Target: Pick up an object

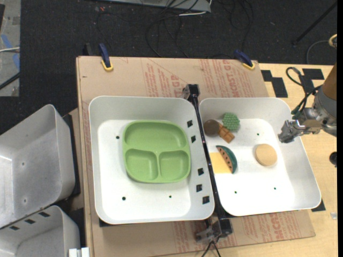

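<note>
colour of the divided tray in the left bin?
Light green, plain; the divided tray shows clearly in the camera view.

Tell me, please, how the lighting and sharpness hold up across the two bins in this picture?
Camera view: even, soft light with faint shadows; the green tray and the tan disc read clearly, the gripper at the right bin's rim looks slightly soft, and the dark floor is underexposed.

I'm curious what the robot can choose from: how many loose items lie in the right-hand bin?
5, all in the right bin: a green bumpy ball, a brown lump, an orange piece, a watermelon slice on a yellow square, a tan round disc. Others may hide beneath.
</note>
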`<control>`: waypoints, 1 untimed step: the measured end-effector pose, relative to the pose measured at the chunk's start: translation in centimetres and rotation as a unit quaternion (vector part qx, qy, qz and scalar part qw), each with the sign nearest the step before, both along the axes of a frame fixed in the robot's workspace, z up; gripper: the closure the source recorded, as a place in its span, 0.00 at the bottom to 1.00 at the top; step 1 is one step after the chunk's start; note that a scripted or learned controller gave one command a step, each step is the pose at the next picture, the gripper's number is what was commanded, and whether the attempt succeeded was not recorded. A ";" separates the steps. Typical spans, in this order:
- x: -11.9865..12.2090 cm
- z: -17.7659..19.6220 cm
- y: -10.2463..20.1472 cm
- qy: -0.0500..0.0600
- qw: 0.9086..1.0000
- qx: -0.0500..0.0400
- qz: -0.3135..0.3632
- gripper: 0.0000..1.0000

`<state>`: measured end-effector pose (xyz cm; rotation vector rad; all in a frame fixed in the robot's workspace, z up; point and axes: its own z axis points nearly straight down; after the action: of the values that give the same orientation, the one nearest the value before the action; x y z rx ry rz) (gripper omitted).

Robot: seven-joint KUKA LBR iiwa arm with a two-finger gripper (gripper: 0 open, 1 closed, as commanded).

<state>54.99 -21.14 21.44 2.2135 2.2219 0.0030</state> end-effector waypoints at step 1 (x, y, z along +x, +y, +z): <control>0.0 4.2 -0.1 0.000 1.000 0.000 0.000 1.00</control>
<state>55.03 -21.19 25.63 2.2134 2.2230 0.0023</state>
